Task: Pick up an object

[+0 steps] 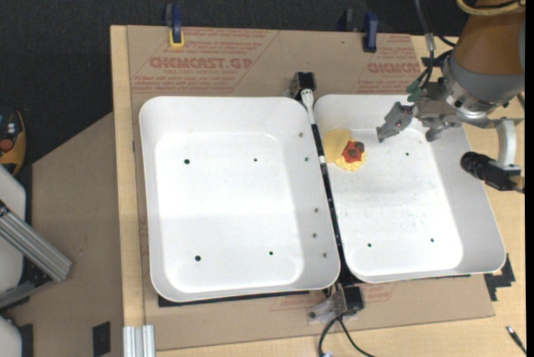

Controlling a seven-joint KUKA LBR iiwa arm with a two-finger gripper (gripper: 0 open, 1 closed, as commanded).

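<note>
The two bins, left point(225, 197) and right point(417, 222), looked like smooth, slightly glossy white plastic. The worktop point(125, 180) beneath them was matt brown board, like cardboard or paper-faced sheet, with red print. The pincer point(390, 128) appeared dull grey metal. The yellow object point(346, 152) with a red patch looked matt and soft.

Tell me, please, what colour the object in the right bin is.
Yellow with a red patch, in the camera view.
</note>
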